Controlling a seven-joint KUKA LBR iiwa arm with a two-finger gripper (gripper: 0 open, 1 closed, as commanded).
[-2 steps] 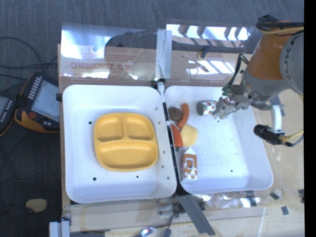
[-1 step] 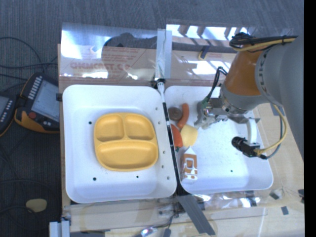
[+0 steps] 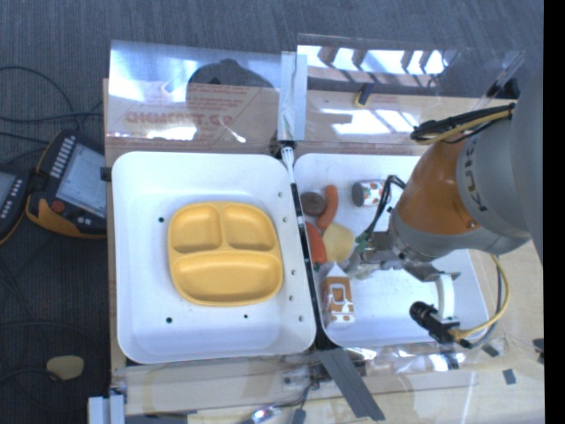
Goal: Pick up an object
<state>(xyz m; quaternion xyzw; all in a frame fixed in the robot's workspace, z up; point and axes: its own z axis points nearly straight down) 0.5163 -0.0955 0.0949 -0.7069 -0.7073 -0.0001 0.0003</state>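
Hovering low in right bin (image 3: 459, 321), pincer (image 3: 364, 259) (can't tell its state). Yellow piece (image 3: 336, 239) just left, orange packet (image 3: 338, 297) below. Watch: crowded toys, pincer may bump, grab nothing.

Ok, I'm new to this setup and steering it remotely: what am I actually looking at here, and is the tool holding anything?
You are looking down at a slant from one fixed camera above a bench. The big grey and orange shape on the right is the robot arm, reaching in over the right bin. Its tool sits low among the small things there: a brown and orange piece, a small can, a pale yellow item and a small orange and white box. The left bin holds a yellow divided plate. The arm hides the tool's tip, so I cannot tell whether it grips anything. A handheld controller lies on the floor at left.
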